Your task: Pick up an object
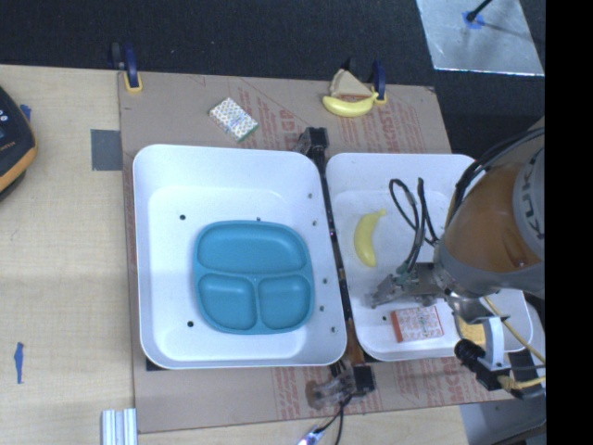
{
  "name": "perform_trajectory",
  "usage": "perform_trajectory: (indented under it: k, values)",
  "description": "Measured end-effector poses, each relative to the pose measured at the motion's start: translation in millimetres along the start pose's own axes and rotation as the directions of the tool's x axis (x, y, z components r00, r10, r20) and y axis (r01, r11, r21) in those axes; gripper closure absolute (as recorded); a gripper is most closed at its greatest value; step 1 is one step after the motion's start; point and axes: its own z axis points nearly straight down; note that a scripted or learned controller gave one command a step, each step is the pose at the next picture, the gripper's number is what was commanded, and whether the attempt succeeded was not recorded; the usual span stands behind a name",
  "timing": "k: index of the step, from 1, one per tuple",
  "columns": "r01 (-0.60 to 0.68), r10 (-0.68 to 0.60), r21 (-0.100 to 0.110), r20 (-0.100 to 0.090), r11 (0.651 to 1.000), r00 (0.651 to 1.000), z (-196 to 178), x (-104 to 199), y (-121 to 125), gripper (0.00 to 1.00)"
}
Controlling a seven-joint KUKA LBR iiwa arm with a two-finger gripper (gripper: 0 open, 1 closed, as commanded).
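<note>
Bench of pale wood [65,276] carries a cardboard sheet and two shallow white bins side by side. Nearest in the right bin [371,346] lies a small red-and-white card [417,324], flat on the floor. Just beyond it the gripper [398,287] hangs low over the bin, pointing left, its tips close above the card's far edge and right of the yellow banana [369,237]. Jaw state: I cannot tell; the metal ends blur together and nothing shows between them.

Risks, as judged: the tips sit between two candidates and centred on neither, so a closure here may catch only the card's edge or nothing at all. A flat card offers little to pinch; fingers may scrape the floor and skid. The curved banana could roll aside if nudged. Black cables [408,207] loop beyond the gripper and might snag.

Left bin [153,248] holds a blue divided plate [252,274], well apart from the gripper. Farther off, outside the bins, a second banana [348,106] rests on the cardboard
</note>
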Motion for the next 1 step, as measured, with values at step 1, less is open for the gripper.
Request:
perform_trajectory:
  k: [1]
  values:
    - [-0.003, 0.003, -0.001, -0.001, 1.0, 1.0, -0.8, -8.4, 77.0, 0.0]
